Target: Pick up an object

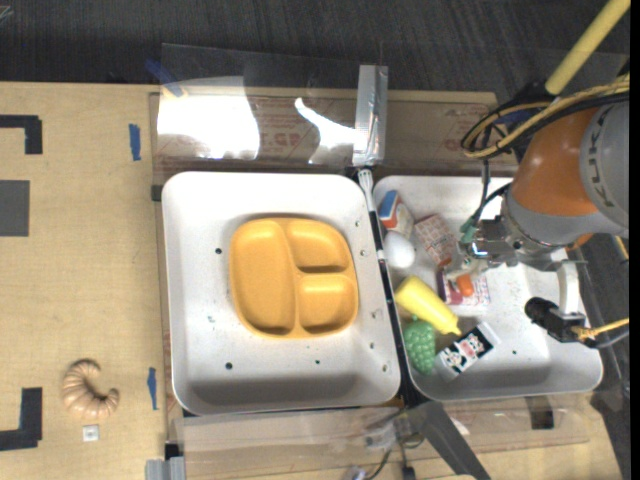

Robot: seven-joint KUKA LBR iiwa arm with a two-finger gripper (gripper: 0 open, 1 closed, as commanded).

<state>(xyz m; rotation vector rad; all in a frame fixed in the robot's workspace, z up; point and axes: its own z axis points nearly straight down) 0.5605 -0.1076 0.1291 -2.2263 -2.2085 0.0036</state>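
The right bin (560, 368) holds several small things: a yellow banana-like piece (427, 305), a green bumpy ball (420, 345), a black and white box (467, 350), a white egg (400, 253), a pink and white packet (432, 233), a small orange and blue carton (388, 210) and an orange and white packet (468, 288). My gripper (474, 256) hangs over the middle of this bin, just above the orange and white packet and right of the pink packet. The grey wrist and the orange band (555, 173) cover the bin's back right part.
The left bin (200, 358) carries a yellow divided plate (293, 273). A tan croissant-shaped toy (90, 388) lies on the bench at far left. Cables (500, 128) loop behind the arm, and a clear sheet (260, 118) stands behind the bins.
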